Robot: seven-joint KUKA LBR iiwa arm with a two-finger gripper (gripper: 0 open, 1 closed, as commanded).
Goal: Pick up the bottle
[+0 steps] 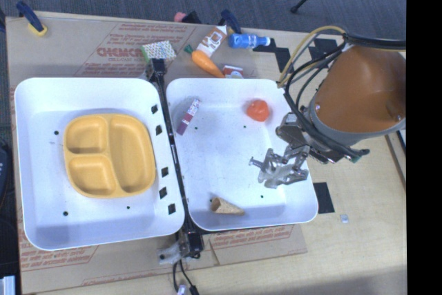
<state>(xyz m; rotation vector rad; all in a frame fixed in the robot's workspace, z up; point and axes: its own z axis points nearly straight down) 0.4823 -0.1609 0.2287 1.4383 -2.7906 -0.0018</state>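
Your gripper [280, 169]: lower right of frame, over right bin [207, 214], fingers apart, holding nothing | bottle [247, 41]: top centre, lying on surface [103, 45] beyond that bin | 1 carrot [206, 63] near it

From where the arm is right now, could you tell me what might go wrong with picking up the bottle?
1. The gripper hangs over bare floor in the right bin, while the small bottle lies flat near that bin's left wall; closing here would likely catch nothing.
2. The bottle lies close to the divider, so a finger could strike the wall.
3. The red object sits near a straight path across and might be knocked.
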